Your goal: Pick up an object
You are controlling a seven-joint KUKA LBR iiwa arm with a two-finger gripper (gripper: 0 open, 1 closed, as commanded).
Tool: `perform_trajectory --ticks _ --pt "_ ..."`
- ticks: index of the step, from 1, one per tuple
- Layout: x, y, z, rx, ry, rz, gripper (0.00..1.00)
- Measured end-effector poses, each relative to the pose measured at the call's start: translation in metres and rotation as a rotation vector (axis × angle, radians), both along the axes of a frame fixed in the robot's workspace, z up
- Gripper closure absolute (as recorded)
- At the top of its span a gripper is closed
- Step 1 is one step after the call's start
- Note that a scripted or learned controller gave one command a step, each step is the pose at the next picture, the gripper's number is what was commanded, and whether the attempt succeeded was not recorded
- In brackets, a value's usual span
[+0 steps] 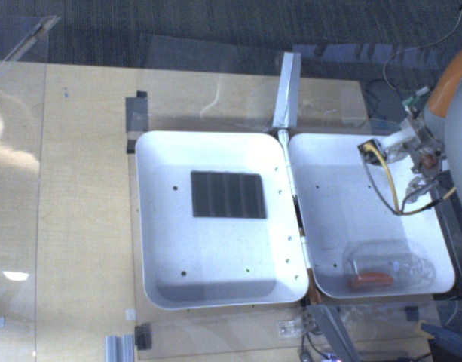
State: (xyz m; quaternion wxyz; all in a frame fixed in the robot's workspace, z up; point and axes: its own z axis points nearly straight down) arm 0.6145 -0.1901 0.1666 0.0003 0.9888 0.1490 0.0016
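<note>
You are looking down on a wooden table [72, 202] that is carrying two white bins side by side. The left bin [151, 225] is holding a dark flat block [228, 194] with lines running along it. The block is lying flat near the middle of that bin, a little toward the far edge, and it is not touching any wall.

The right bin [325, 172] is holding a see-through bottle [389, 266]. The bottle is lying on its side near the bin's front edge, closer to the front right corner. An orange thing [370, 280] is showing at the bottle's near side; you cannot tell if it is inside the bottle or just beside it.

The arm [451, 96] is reaching in from the right, with its orange band showing near the table's far right corner. The hand [425, 159] is hanging over the right edge of the right bin, toward its far corner. It is well apart from the bottle and from the dark block. You cannot tell if the hand is apart or together, and nothing is showing in its grip.

A yellow wire [387, 183] is looping down from the hand over the right bin
</note>
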Motion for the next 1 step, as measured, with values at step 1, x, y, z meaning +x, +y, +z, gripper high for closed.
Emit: perform_trajectory --ticks 1 --pt "-0.006 0.0492 0.1226 -0.001 -0.002 0.102 0.0"
